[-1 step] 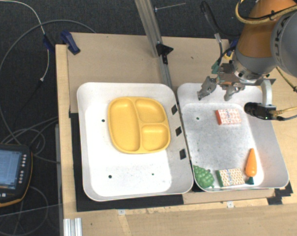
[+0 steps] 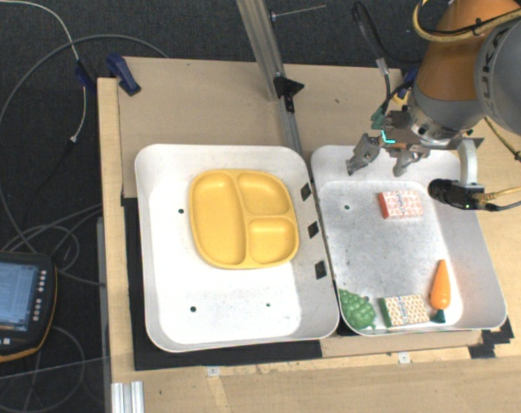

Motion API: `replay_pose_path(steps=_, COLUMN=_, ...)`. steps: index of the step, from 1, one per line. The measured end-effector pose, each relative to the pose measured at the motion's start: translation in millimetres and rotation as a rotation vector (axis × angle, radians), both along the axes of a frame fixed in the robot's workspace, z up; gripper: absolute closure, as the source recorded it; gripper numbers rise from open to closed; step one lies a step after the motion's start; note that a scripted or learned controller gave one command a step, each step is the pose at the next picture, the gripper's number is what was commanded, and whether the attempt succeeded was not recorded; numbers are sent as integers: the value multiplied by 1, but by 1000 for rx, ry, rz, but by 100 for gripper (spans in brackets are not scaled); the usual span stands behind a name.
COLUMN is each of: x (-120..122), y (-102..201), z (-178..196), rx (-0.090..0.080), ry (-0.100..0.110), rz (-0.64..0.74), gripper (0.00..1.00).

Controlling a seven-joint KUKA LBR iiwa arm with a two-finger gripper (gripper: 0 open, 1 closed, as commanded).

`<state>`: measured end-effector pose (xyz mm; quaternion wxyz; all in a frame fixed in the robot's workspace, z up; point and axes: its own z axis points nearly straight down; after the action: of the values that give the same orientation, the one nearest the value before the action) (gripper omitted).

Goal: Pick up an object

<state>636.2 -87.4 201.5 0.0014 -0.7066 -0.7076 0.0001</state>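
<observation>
Tool (image 2: 381,157) hovering over the far edge of the right bin (image 2: 477,256), fingers spread wide, nothing between them (no grasp made yet). Poised high and open, presumably to drop onto a target below. Nearest candidate: a small red-and-white box (image 2: 400,204), lying flat just ahead of the tool, toward the bin's middle, apart from everything else and so probably the easiest pick. Farther off, along the near rim: an orange carrot (image 2: 440,286), a patterned block (image 2: 405,310) and a green bunch of grapes (image 2: 357,309), crowded close to the wall, likely awkward for open fingers. Off to the tool's side, in the left bin (image 2: 157,256), a yellow divided tray (image 2: 243,218), sitting flat (too broad, likely, for this spread). Task judged at its approach stage: descent and closing not yet done.
</observation>
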Motion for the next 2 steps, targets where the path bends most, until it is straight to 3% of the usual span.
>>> replay_pose_path(steps=2, x=-2, y=4, z=-112, rx=0, ry=6, rz=-1, gripper=0)
